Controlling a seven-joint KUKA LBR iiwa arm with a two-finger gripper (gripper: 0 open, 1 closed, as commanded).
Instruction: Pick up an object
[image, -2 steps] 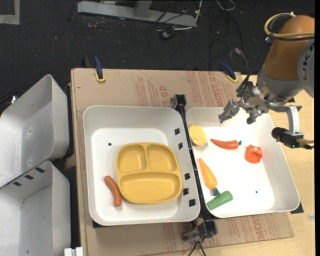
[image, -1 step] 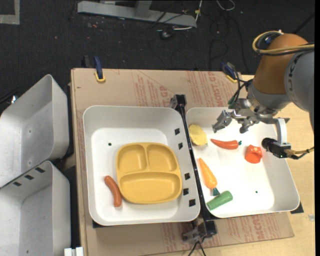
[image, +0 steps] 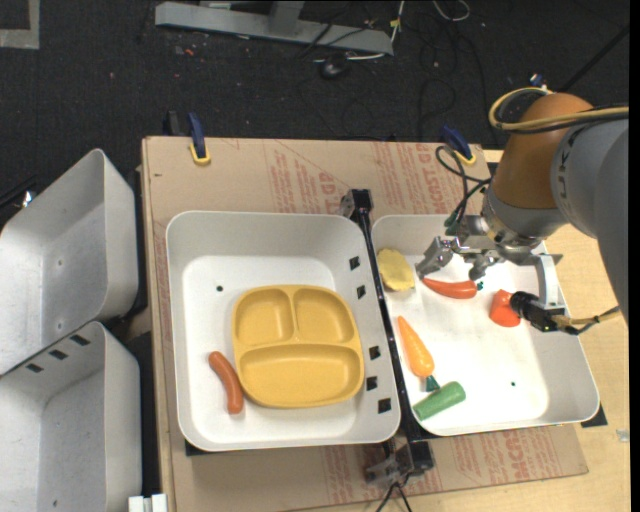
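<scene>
My gripper (image: 458, 262) hangs over the back of the right bin (image: 520, 405), fingers spread apart with nothing between them. Just below it lies a red chili pepper (image: 450, 288). A pale yellow piece (image: 396, 269) sits to its left against the bin's left wall. An orange-red tomato-like object (image: 505, 308) lies to the right. An orange carrot (image: 415, 346) and a green cucumber (image: 439, 400) lie nearer the front.
The left bin (image: 190, 300) holds a yellow divided plate (image: 297, 345) and an orange-red sausage (image: 227, 381) beside it. A black divider (image: 378, 300) runs between the bins. White bins (image: 60, 330) stand off the bench at the left.
</scene>
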